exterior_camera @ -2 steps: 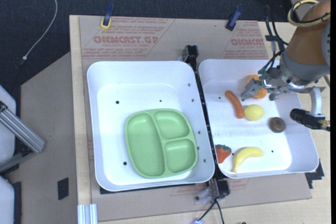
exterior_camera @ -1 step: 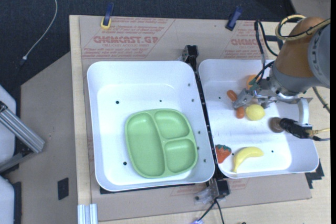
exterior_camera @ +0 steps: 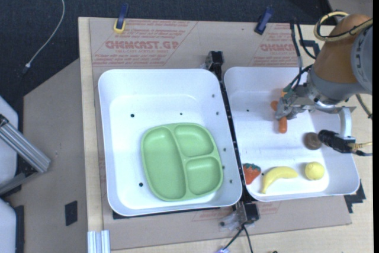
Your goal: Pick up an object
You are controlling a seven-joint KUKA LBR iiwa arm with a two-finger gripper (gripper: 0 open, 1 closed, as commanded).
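Nearest the lens, along the front wall of the right bin (exterior_camera: 296, 192), lie a strawberry (exterior_camera: 251, 173), a banana (exterior_camera: 278, 176) and a lemon (exterior_camera: 314, 170), all with the smooth, even sheen of moulded plastic play food. Beside them in the left bin (exterior_camera: 112, 127) sits a pale green divided plate (exterior_camera: 180, 160), matte and rigid, with three shallow compartments. A small brown rounded piece (exterior_camera: 311, 140) lies a little further back in my bin, near the right wall.

Further still, my gripper (exterior_camera: 286, 108) hangs low over the middle of the right bin, right at a small orange-red piece, perhaps a carrot (exterior_camera: 282, 124), which pokes out just below my fingertips. I cannot tell whether my fingers are spread or closed, nor whether the piece sits between them.

I judge that piece to be light, stiff and hollow, with a slick skin that could squirt out of a pinch. Slim and elongated, it is best taken across its narrow width near the middle, not at the tapered end. It should not be fragile.
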